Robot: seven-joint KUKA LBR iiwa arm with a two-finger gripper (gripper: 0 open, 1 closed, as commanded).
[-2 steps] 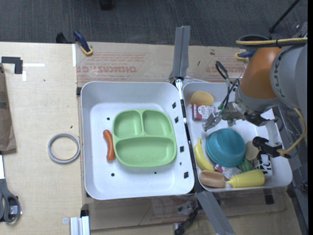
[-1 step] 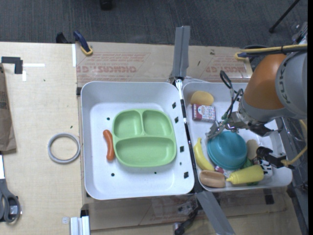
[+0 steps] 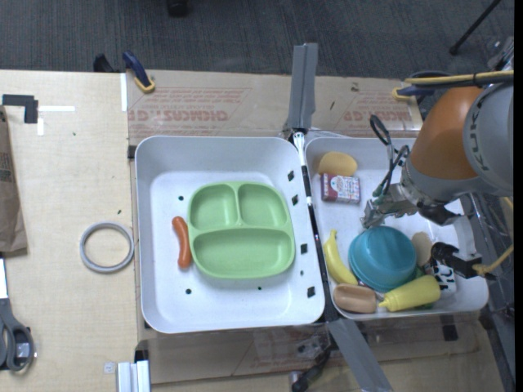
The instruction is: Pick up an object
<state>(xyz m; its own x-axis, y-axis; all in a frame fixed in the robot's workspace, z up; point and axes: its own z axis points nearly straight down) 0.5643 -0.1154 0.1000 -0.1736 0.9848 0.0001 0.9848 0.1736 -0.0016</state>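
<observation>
While the gripper [image 3: 382,211] grip stays unclear, the banana [image 3: 336,260] lies top-to-bottom.

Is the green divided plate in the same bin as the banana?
No, the green divided plate lies in the left bin, while the banana lies in the right bin.

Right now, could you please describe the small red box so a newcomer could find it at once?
Look in the right bin, toward its far end. The small red box lies there just in front of a yellow lemon-like piece, the only flat, printed, rectangular item among rounded toy foods.
</observation>
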